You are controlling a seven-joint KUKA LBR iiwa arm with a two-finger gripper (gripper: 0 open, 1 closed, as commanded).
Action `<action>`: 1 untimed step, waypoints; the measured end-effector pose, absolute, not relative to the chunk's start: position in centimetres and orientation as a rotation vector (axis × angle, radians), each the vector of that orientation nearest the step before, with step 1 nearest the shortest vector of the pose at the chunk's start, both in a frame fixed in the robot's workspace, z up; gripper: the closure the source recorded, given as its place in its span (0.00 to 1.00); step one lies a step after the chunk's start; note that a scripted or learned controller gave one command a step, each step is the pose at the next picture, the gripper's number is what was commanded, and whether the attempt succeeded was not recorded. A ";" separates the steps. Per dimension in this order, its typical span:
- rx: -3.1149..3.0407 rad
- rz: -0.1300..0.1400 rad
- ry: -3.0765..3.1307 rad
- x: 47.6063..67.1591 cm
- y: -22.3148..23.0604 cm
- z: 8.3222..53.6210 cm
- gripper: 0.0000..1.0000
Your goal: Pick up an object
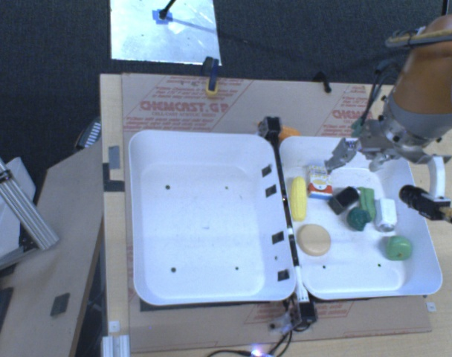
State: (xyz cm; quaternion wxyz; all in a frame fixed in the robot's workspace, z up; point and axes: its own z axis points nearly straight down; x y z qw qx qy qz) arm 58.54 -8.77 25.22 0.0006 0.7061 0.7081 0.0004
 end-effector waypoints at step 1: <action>2.221 -0.006 2.224 61.2 -10.0 8.9 0.00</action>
